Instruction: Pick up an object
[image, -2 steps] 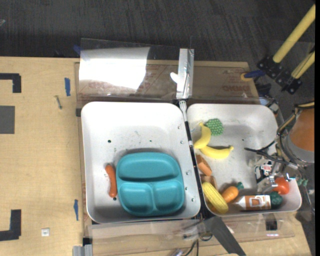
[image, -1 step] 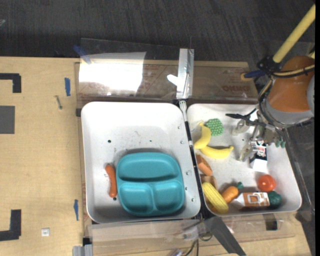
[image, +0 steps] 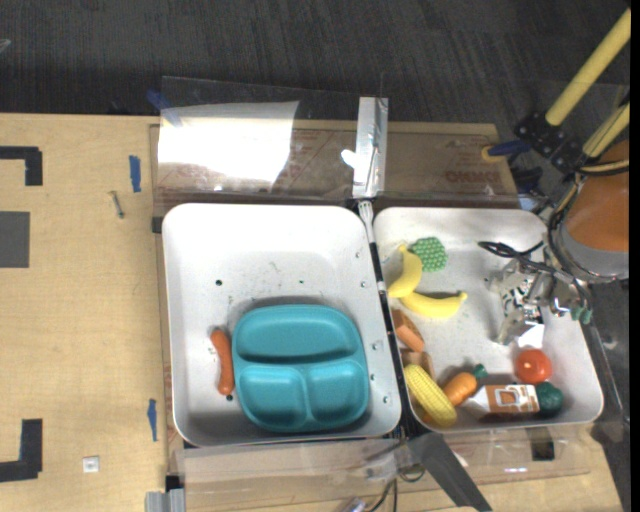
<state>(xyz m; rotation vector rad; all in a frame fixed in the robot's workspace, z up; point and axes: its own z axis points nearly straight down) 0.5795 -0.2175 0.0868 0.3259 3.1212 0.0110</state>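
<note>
The jaws (image: 527, 300) hang over the right side of the right bin (image: 455, 222); whether they stand wide or narrow cannot be told, as the metal parts blur against the white floor, and no object is seen between them. The arm (image: 600, 215) enters from the right edge, its orange band above the wrist at the bin's upper right corner, the wrist pointing down and leftward into the bin. Just below the jaws lies a red tomato (image: 532, 364), near but apparently apart from them. Along the bin's front edge lie a small box with an orange label (image: 512, 399), a carrot (image: 461, 385) and a corn cob (image: 430, 394), the carrot touching the corn cob. A banana (image: 425, 293) lies at the bin's left centre with a green broccoli piece (image: 431, 253) just above it, both well apart from the jaws. An orange sausage-like piece (image: 408, 333) lies against the left wall. The left bin (image: 265, 225) holds a teal divided tray (image: 300, 366) at its front, with an orange sausage (image: 224, 360) just beside the tray's left side. Both bins sit side by side on the counter (image: 70, 300).
</note>
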